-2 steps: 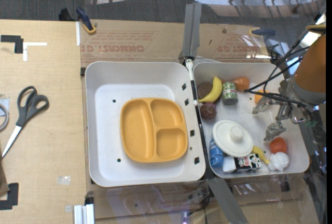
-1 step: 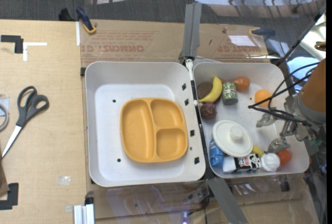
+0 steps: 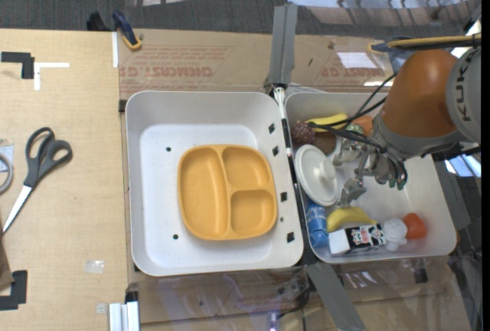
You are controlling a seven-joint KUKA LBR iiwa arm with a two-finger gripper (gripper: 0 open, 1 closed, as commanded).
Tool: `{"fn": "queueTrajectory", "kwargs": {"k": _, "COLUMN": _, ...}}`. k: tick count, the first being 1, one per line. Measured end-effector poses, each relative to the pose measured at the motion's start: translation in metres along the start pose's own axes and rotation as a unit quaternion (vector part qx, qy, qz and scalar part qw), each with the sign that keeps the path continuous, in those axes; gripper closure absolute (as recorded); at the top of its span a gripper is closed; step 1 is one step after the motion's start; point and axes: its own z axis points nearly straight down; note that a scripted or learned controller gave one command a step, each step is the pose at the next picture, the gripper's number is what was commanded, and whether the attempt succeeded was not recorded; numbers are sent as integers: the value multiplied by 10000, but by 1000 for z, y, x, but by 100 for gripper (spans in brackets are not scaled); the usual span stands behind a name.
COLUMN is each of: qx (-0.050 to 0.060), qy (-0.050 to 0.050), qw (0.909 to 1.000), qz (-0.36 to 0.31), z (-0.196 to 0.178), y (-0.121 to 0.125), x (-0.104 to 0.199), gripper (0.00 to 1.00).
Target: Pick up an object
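The left bin carries a yellow tray in its middle. The arm reaches over the right bin. Its gripper hangs above the bin's centre, beside a white plate at the left wall; how far it is open I cannot tell. A banana lies near the front edge, an orange ball in the front right corner.

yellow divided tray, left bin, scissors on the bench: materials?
Yellow divided tray: looks like moulded plastic, matte, one even colour with soft rounded partitions. Left bin: probably white plastic, smooth with a slight sheen and rounded corners. Scissors: dark handles, likely plastic; pale grey blades, probably metal.
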Motion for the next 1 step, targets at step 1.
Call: {"fn": "queueTrajectory", "kwargs": {"k": 1, "qx": 24, "qy": 71, "qw": 9931, "qz": 1174, "z": 2, "y": 20, "x": -77, "gripper": 0}}
